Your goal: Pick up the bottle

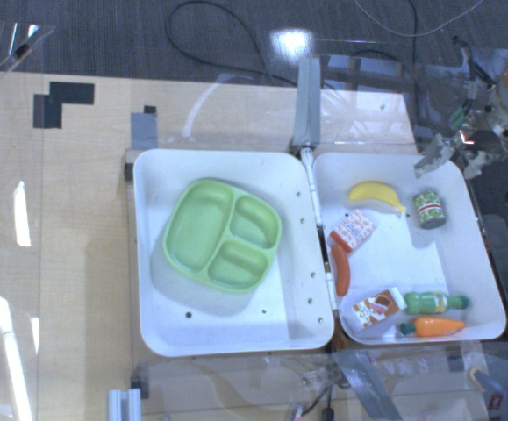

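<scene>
A pale wooden desk [60,235] is carrying two shallow white bins side by side, with dark carpet and looping black cables [227,24] lying beyond its far edge. The left bin [148,323] is holding a light green divided plate [222,233], sitting near its middle. The right bin [490,310] is holding the smaller things. A yellow banana [376,195] is lying near its far edge, and a small green can [429,209] is standing just beside it toward the far right corner. A red and white packet [353,231] and a red sausage [342,268] are lying along the left wall. At the near edge, a small carton [375,309] is touching the bottle [434,303], a green one lying on its side, and an orange carrot [438,326] is lying just in front of it. The pincer [447,152] is hanging over the far right corner of the right bin, well apart from the bottle; whether it is released or clenched I cannot tell
</scene>
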`<state>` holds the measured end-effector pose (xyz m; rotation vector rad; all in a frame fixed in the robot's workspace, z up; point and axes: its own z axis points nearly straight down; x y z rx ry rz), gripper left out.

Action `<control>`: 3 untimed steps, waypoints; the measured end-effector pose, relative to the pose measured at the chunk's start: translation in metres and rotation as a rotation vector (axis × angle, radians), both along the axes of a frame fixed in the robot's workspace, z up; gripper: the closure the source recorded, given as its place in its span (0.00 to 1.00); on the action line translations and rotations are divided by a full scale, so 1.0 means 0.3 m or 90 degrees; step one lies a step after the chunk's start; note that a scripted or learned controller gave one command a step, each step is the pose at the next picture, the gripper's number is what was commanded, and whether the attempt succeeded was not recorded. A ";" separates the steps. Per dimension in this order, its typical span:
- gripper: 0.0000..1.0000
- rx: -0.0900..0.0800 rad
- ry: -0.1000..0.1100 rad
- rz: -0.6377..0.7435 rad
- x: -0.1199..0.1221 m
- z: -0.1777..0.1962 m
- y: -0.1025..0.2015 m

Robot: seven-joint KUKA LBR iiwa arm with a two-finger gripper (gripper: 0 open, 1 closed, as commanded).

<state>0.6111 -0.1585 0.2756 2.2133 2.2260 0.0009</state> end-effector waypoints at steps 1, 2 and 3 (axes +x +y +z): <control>0.00 0.001 0.000 -0.139 -0.249 -0.214 -0.039; 0.00 0.001 0.000 -0.121 -0.411 -0.597 0.003; 1.00 0.001 -0.003 -0.119 -0.402 -0.563 0.005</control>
